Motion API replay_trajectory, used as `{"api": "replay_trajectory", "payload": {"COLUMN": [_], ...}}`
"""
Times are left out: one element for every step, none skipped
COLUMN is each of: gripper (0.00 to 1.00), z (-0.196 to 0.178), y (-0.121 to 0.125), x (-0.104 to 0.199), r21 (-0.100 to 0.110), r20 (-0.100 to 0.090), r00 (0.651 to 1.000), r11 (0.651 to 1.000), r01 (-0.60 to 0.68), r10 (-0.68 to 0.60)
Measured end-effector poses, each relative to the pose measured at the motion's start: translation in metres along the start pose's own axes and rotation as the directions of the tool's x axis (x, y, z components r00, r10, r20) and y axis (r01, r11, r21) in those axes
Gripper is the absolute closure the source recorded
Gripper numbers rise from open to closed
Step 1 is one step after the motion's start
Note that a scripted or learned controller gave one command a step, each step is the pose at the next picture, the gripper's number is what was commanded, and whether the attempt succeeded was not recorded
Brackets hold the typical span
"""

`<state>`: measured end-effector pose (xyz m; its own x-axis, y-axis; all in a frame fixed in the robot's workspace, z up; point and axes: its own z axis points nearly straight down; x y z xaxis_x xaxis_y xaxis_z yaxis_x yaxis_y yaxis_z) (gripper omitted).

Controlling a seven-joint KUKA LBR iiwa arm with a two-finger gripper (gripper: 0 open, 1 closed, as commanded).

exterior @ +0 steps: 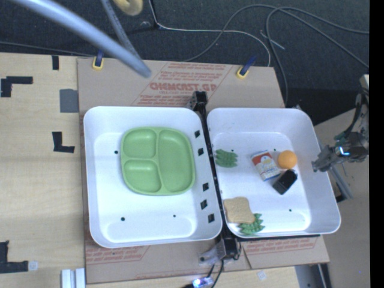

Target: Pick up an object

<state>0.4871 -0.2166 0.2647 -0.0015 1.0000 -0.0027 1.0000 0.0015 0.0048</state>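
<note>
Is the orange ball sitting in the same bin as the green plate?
No, the orange ball lies in the right bin, the green plate in the left bin.

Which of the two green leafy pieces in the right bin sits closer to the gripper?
The green leafy piece by the right bin's front edge, beside the tan slice. The other green piece lies against the divider, farther from the gripper.

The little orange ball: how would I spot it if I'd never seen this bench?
Look in the right-hand white bin. Near its middle right sits a tight cluster of three things; the orange ball is the upper right one, touching a red-and-white packet, just above a black block. It is the only round, orange item.
</note>
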Motion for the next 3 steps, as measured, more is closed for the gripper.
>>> {"api": "replay_trajectory", "payload": {"gripper": [1.00, 1.00, 1.00], "z": [0.015, 0.012, 0.015], "y": [0.014, 0.031, 0.034], "x": [0.048, 0.100, 0.148], "r21": [0.006, 0.006, 0.006], "r20": [-0.003, -0.003, -0.003], "r00": [1.000, 1.000, 1.000], "r11": [1.000, 1.000, 1.000], "r01": [0.003, 0.004, 0.002], "r10": [-0.003, -0.004, -0.002]}}
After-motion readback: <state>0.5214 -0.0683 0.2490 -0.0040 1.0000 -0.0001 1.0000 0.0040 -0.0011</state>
